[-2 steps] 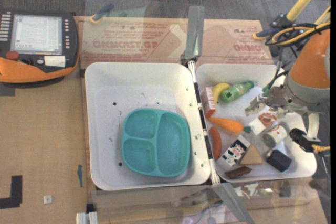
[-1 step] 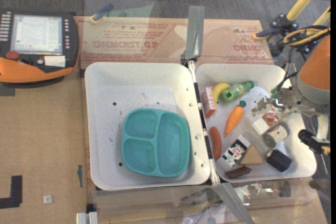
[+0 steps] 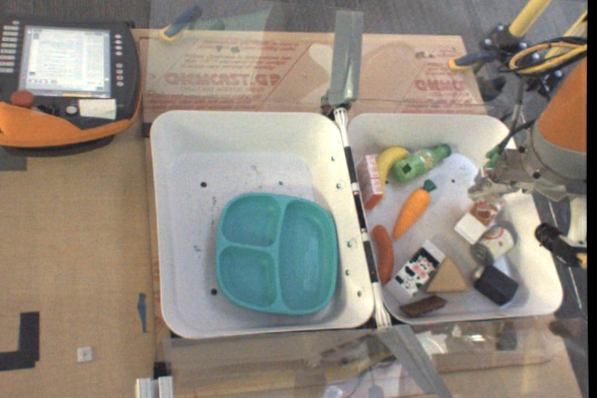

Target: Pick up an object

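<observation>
Two shallow white plastic bins sit side by side on the bench, and the right-hand bin (image 3: 550, 294) serves as the landmark. Its neighbour on the left holds a teal three-compartment plastic plate (image 3: 277, 253), lying flat and apart from the clutter, likely as a drop-off spot. Inside the landmark bin the candidate objects are scattered loosely, probably so each can be reached singly: an orange toy carrot with a green top (image 3: 412, 210) near its centre, a green plastic bottle (image 3: 419, 161) and a yellow toy banana (image 3: 393, 157) toward its far edge, a small white block (image 3: 469, 226) toward its right side. The grey arm with its orange band enters over the bin's right rim, wrist angled down, with the gripper (image 3: 492, 185) hovering just above that block. Whether its fingers are spread or closed cannot be told; nothing is visibly held.
</observation>
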